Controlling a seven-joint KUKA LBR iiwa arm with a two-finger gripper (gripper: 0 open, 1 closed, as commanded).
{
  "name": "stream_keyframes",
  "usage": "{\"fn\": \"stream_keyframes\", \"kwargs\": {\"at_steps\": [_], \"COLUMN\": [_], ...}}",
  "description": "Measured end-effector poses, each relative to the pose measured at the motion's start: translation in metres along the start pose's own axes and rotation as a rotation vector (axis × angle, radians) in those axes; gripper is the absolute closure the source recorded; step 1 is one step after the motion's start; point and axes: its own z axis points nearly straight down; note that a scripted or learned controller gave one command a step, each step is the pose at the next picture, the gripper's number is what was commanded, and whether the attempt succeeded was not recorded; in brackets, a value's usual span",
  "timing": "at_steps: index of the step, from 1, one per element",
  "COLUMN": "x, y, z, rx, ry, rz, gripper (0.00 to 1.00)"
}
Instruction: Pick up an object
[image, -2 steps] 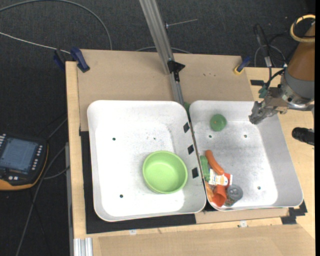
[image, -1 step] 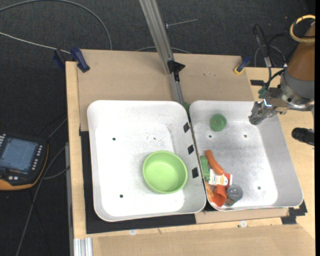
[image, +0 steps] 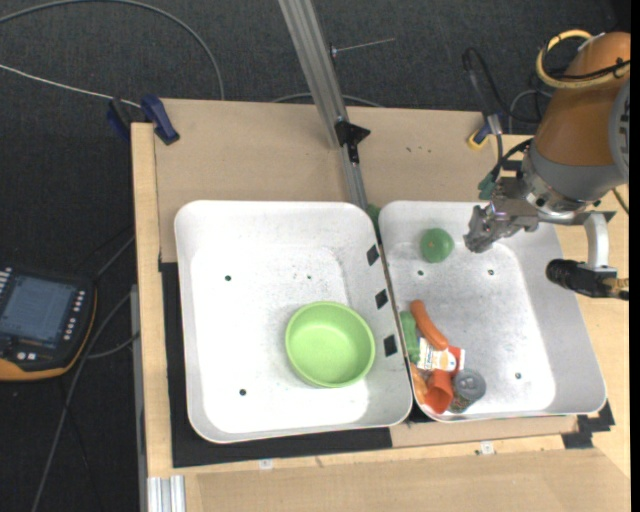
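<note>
Camera view puts a small green ball (image: 435, 244) in the upper part of the right bin (image: 545, 330), lying alone on the white floor, just to the left of the gripper (image: 478, 232). That gripper hangs over the bin's upper right area, near the ball but apart from it, and nothing shows between its fingers; whether they are spread or closed cannot be told from this angle. Above it the grey arm with its orange band (image: 585, 95) comes in from the upper right of the frame. Toward the lower left corner of the same bin sits a cluster of things: an orange carrot-shaped piece (image: 427, 322), an orange and white packet (image: 438, 375) and a round grey cap (image: 468, 383), all close together against the bin wall. In the left bin (image: 230, 260) a light green bowl (image: 330, 344) stands upright at the lower right. At the far left of the frame, on the dark floor, lies a handheld control pad (image: 40, 320).
</note>
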Motion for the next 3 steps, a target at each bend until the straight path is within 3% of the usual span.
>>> {"fn": "stream_keyframes", "kwargs": {"at_steps": [3], "x": [0.162], "y": [-0.052], "z": [-0.021], "rx": [0.0], "ry": [0.0], "rz": [0.0], "gripper": [1.0]}}
